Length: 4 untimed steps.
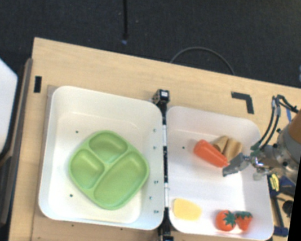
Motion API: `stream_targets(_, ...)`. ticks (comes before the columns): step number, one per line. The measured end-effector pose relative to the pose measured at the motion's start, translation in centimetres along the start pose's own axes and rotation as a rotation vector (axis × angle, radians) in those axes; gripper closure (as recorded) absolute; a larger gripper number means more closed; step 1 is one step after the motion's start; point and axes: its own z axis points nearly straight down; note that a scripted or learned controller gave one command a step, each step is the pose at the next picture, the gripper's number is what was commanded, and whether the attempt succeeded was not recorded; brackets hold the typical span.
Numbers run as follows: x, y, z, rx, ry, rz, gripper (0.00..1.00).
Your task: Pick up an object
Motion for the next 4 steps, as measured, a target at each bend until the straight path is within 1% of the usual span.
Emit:
stream_targets(1,0.0,0.2,-0.5,-0.011,-0.003,-0.003,0.00)
stream_targets(2,0.2,0.8,5.5,-0.005,-0.003,0.000,0.00)
stream_targets(3,-0.4,0.4,11.7,-0.004,-0.003,0.001,0.00)
stream_targets(4,-0.6,0.4,15.1,-0.008,-0.004,0.001,0.00)
